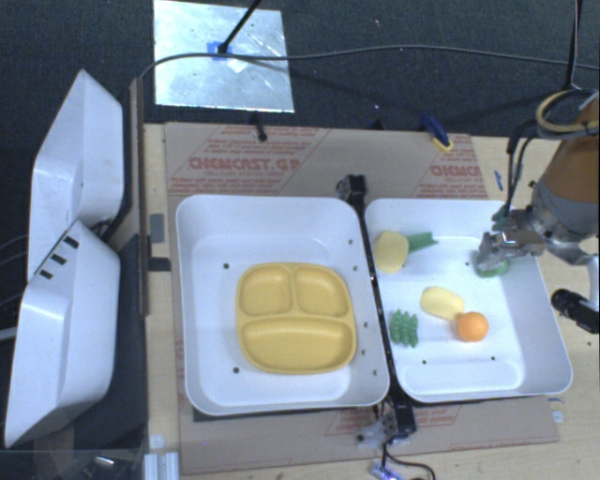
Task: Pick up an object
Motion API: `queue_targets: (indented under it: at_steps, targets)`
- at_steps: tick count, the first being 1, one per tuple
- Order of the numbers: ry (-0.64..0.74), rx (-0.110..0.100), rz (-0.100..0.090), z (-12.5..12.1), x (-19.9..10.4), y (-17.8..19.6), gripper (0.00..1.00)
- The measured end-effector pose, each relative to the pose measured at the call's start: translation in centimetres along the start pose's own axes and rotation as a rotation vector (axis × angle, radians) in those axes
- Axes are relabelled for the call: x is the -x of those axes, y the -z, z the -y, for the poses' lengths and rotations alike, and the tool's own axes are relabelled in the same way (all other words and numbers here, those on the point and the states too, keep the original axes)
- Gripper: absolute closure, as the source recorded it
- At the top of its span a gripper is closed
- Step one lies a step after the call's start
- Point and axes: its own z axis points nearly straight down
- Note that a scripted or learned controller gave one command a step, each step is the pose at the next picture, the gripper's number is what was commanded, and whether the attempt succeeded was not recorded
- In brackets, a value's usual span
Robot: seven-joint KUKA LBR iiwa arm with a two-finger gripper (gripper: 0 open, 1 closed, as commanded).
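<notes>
A yellow tray [297,316] sits in a white bin [202,281]; nearby are an orange ball [472,326], green sprig [403,327] and pale-yellow lump [442,302].

- Dark speckled carpet [394,28] is covering the floor around the bench; a shiny metal sheet [221,54] is lying on it at the top, catching the light
- A brown cardboard sheet [309,159] with red lettering is lying over the wooden bench top [572,281]
- Black cables [422,58] are trailing across the carpet
- Two white moulded casings [70,281] are leaning at the left edge, one above the other
</notes>
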Motion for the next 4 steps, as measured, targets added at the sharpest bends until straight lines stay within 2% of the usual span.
queue_targets:
  at_steps: [1, 3, 4]
  targets:
    - [0.004, 0.001, -0.001, -1.0, -4.5, 1.0, 1.00]
    - [0.004, 0.001, -0.001, -2.5, -15.4, 2.8, 1.00]
    - [0.004, -0.001, -0.001, -2.8, -20.6, 1.6, 1.00]
